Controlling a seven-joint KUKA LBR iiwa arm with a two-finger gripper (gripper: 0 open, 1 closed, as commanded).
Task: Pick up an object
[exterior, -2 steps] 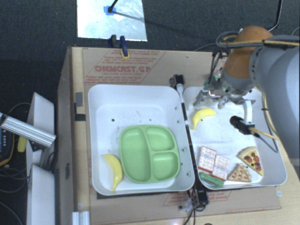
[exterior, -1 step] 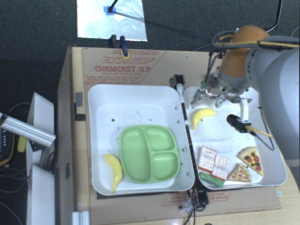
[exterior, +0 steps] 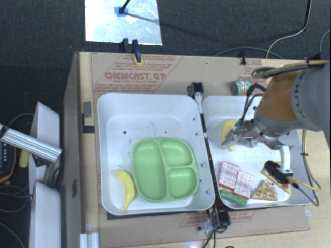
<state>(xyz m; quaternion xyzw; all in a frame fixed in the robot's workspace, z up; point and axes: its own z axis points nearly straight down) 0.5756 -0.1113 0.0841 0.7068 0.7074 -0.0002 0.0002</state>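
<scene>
right shallow white bin: claw sits low over its far-left part, close to the wall that parts it from the left shallow white bin. from this slant i cannot tell whether the claw is wide or narrow, since the wrist body covers it. nothing is seen gripped. likely target: a small yellow rounded toy fruit, lying on the bin floor just beside the claw on its far side; touching or a hair apart, cannot tell. near part of the same bin holds two red-and-white flat packets, a toy pizza slice and a green flat strip, all well apart from the claw. the left bin holds a green divided plastic plate with a yellow toy banana against its near-left edge. a small printed can stands on the bench behind the right bin. judgement: the step in hand is lining up on the yellow fruit, with the grasp not yet made. to do it well, shift the claw over the fruit's middle, straddle its narrow width and stay off the bin wall. close slowly, as a smooth rounded shape will likely squirt sideways. lift straight up and confirm the fruit comes along.
</scene>
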